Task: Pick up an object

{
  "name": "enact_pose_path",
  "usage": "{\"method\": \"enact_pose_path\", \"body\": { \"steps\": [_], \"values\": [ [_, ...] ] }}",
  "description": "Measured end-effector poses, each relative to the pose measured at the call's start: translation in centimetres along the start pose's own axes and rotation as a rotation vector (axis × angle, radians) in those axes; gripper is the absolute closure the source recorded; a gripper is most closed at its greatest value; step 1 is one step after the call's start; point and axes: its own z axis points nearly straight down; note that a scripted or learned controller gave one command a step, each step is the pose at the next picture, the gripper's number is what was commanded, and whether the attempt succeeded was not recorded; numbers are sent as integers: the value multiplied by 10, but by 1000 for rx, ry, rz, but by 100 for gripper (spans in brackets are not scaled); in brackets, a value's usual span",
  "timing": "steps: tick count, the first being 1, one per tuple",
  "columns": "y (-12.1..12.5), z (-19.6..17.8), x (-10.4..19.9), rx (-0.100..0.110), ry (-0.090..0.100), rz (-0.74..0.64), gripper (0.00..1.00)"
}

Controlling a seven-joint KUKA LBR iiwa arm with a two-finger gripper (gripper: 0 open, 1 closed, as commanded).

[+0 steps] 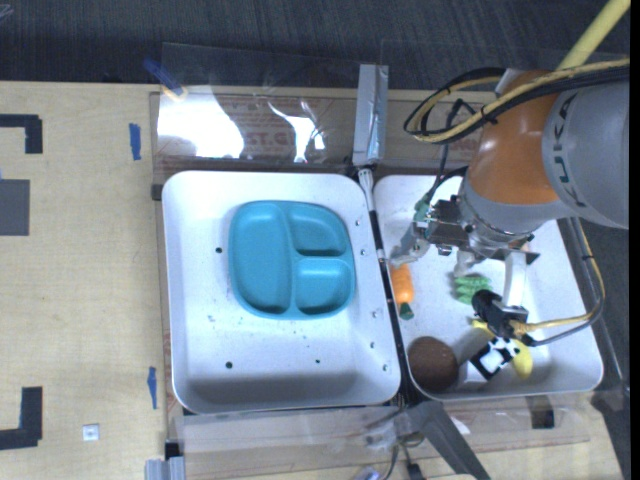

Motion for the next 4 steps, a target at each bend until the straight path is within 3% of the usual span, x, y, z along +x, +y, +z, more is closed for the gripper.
{"method": "enact_pose_path", "body": {
  "steps": [1, 2, 3, 4],
  "values": [
    [0, -56, -3, -6, 0, -65, 0],
    [6, -58, -59, -5, -3, -70, 0],
    [39, 96, -90, -11, -1, -77, 0],
    [-24, 97, -114, -6, -1, -14, 0]
  ]
}}
